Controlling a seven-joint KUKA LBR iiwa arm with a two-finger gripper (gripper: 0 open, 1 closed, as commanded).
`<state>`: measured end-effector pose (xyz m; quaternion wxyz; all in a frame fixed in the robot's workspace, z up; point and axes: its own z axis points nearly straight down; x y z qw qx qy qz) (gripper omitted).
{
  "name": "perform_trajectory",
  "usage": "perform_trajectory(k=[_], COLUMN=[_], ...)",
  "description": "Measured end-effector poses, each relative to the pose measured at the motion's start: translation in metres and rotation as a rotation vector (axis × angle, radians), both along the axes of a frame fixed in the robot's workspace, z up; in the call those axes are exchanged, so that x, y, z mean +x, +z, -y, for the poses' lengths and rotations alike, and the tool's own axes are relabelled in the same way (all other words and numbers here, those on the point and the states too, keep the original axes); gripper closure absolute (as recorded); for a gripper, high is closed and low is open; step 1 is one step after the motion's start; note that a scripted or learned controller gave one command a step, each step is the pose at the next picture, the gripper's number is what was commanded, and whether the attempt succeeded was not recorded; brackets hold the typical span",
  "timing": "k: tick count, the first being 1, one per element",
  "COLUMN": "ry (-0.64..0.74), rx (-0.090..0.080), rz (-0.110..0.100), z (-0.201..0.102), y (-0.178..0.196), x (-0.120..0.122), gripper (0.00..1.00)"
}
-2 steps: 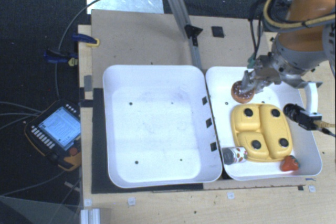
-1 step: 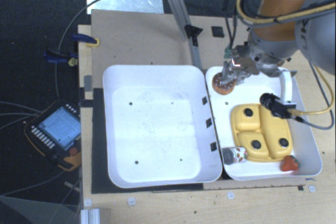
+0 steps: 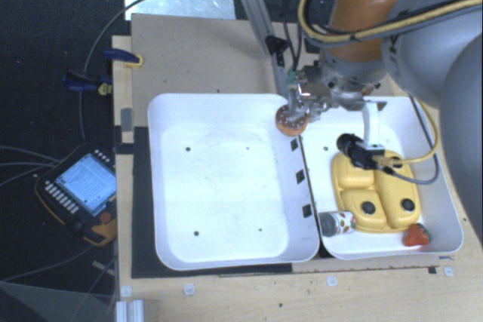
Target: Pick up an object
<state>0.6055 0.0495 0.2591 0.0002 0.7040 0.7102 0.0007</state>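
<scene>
The end effector [image 3: 298, 105] hangs over the far end of the divide between the two bins, with a small round brown cookie-like object [image 3: 290, 121] right at its tips; whether the tips grip it or are merely closed above it I cannot tell. It looks light, stiff and thin, best pinched across its edges. A yellow toy [image 3: 375, 196] lies in the right bin [image 3: 445, 226].

Looking like glossy smooth plastic: white bins [image 3: 219, 185], yellow toy [image 3: 375, 196]. Showing matt brown board: bench [image 3: 196, 60]. Gleaming smooth orange and grey: arm [image 3: 392, 4].
</scene>
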Motion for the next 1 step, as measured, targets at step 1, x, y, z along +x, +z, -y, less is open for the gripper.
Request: perform_trajectory(k=[1], ry=[0.001], rx=[0.001], rz=[0.002], z=[-0.0539], y=[0.0], x=[0.0174], gripper=[1.0])
